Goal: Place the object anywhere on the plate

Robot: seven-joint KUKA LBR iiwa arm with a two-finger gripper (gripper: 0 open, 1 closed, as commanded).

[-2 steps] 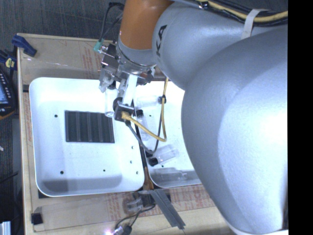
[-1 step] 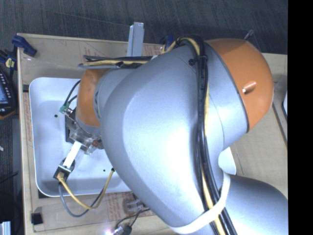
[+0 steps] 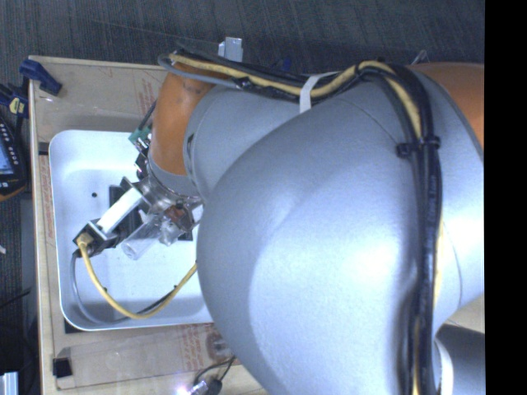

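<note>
One white bin [image 3: 62,220] serves as the landmark: a shallow tray with rounded corners and smooth, matte plastic walls, set in a pale wooden frame [image 3: 107,85] on the bench; most of the bin's right side is covered by the arm [image 3: 329,245], whose broad, rounded grey shell is smooth and faintly glossy; an orange band [image 3: 169,126] curves round the arm above the bin's upper right part; a bundle of black and yellow cable [image 3: 247,81], bound with a white tie, runs along the arm's top edge; the gripper [image 3: 152,233] hangs over the middle of the bin, a cluster of white, black and clear parts, and whether its fingers stand apart or together cannot be told; a translucent, roughly cylindrical shape lies at the gripper's tip, possibly the object, though the view is too cluttered to be sure; a thin yellow cable [image 3: 123,303] loops from the gripper's left end down along the bin's floor toward its lower wall; a blue clamp [image 3: 37,74] sits at the frame's corner, above and left of the bin; dark ribbed matting [image 3: 247,6] lies beyond the frame.
</note>
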